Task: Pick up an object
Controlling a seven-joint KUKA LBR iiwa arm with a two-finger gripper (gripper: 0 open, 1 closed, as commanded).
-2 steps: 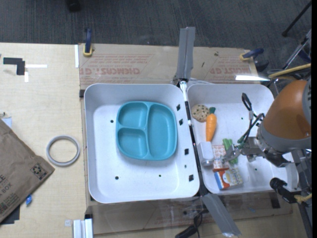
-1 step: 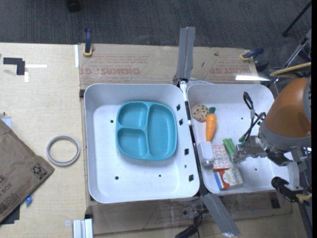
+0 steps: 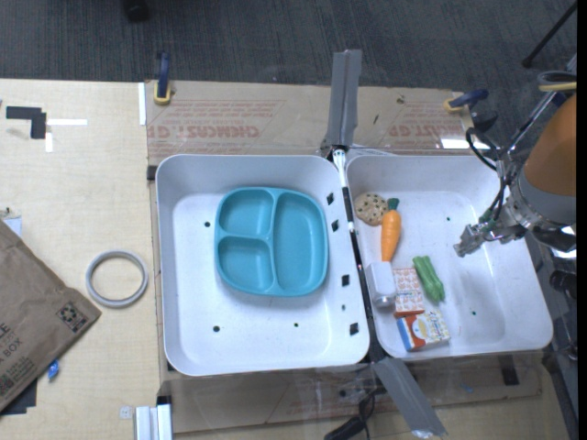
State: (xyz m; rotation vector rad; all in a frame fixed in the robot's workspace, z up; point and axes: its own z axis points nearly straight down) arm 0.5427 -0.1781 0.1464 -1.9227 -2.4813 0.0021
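We saw a pale wooden tabletop (image 3: 73, 200) with two white bins side by side on it: the left bin (image 3: 183, 337) and the right bin (image 3: 514, 328). A sheet of cardboard (image 3: 248, 117) lay under them. Left of the bins rested a roll of tape (image 3: 117, 277) and a brown cardboard box (image 3: 32, 314).

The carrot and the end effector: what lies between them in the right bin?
Bare white floor of the right bin lies between the carrot and the end effector, seen in the camera view.
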